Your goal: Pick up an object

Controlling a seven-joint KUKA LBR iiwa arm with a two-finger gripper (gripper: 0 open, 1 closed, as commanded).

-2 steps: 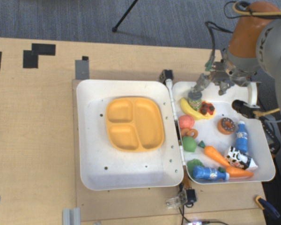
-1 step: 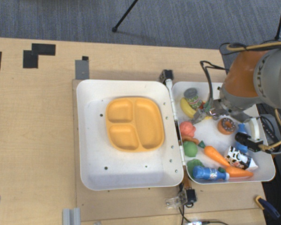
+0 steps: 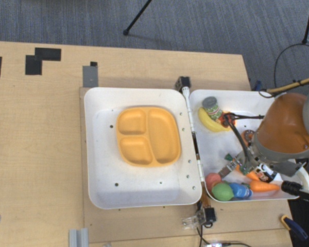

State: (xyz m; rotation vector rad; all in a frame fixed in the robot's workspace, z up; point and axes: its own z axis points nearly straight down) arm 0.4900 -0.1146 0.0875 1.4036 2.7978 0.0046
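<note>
the wooden surface (image 3: 36, 153) is the biggest thing here, and two white bins sit on it side by side. the left bin (image 3: 105, 189) holds a yellow plate (image 3: 147, 136) with three little parts in it, lying flat near the middle. the right bin (image 3: 247, 102) holds the small toys. the grey arm with its big orange band (image 3: 284, 123) comes in from the right and hangs low over the right bin, hiding a good part of it. the gripper (image 3: 242, 163) points down and to the left, just above the toys in the near part of the bin. i cannot tell if the fingers are open or closed, and i cannot see anything held between them.

a yellow banana (image 3: 211, 121) lies near the far left corner of the right bin, with a small grey and green can (image 3: 210, 105) touching its top end. along the near edge sit a green ball (image 3: 222, 191), a blue toy (image 3: 240, 190) just beside it, an orange carrot (image 3: 262, 186) to the right, and a pink ball (image 3: 212, 179) just behind the green one.
</note>
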